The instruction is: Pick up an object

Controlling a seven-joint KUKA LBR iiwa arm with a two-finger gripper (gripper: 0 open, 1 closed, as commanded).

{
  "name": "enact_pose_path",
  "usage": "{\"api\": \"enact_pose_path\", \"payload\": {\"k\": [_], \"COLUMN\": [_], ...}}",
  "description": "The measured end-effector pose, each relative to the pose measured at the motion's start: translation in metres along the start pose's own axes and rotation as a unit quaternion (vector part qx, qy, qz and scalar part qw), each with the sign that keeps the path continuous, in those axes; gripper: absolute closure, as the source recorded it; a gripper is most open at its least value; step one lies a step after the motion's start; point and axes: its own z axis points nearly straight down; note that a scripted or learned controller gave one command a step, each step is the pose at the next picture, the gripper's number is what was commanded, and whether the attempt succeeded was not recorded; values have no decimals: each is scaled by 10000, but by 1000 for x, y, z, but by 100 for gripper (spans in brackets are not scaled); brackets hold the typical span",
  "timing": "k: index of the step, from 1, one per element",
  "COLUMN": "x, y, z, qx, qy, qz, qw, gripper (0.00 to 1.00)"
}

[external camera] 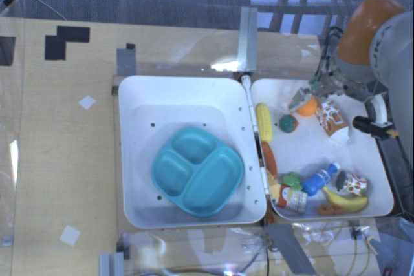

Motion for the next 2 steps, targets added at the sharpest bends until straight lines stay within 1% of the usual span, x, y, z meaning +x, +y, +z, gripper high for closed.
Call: {"api": "enact_pose_path", "payload": {"k": [1, 2], "x": [2, 86], "y": [4, 27], "z": [-13, -124], "qx": [-35, -7], "qy": [-18, 9], "qz": [-44, -104], "qw": [10000, 9999], "gripper": [100, 100]}}
